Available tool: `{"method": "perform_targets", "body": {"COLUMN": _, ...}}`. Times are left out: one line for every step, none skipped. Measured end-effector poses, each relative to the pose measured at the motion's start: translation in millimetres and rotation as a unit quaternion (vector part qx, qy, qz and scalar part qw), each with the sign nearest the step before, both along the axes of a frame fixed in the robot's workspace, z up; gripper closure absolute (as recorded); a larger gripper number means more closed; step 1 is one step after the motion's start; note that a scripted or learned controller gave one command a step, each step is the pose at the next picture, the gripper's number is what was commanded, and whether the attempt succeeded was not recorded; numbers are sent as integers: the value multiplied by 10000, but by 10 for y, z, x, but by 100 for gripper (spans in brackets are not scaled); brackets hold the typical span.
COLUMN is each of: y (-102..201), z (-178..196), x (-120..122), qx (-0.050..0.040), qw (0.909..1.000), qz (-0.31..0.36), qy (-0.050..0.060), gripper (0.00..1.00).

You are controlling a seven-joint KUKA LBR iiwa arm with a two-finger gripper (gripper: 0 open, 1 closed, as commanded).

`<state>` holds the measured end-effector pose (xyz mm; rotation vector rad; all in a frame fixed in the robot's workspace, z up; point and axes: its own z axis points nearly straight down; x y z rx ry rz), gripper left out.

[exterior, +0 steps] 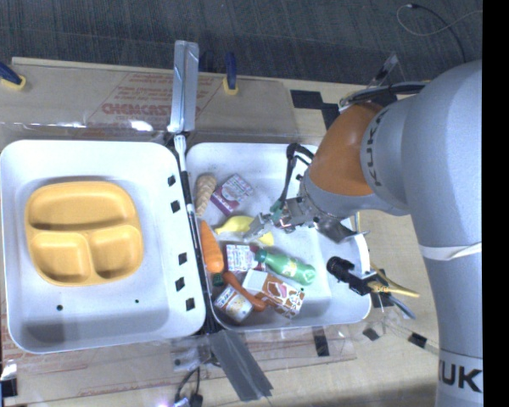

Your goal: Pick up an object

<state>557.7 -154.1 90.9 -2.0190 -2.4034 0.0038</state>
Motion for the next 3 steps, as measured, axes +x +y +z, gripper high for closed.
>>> {"method": "perform_targets", "body": {"y": -4, "z": 95, "x": -4, "qx": -2, "qw": 10000, "qz": 18, "qy": 12, "gripper": 100}}
{"method": "perform_targets", "body": {"y": 715, "z": 1010, "x": 336, "qx": 3, "qw": 9995, "qz": -327, "qy": -6, "gripper": 100}}
{"method": "perform_targets", "body": {"y": 1332, "z": 994, "x": 238, "qx": 0, "qw": 9993, "qz": -370, "qy": 16, "gripper": 100}}
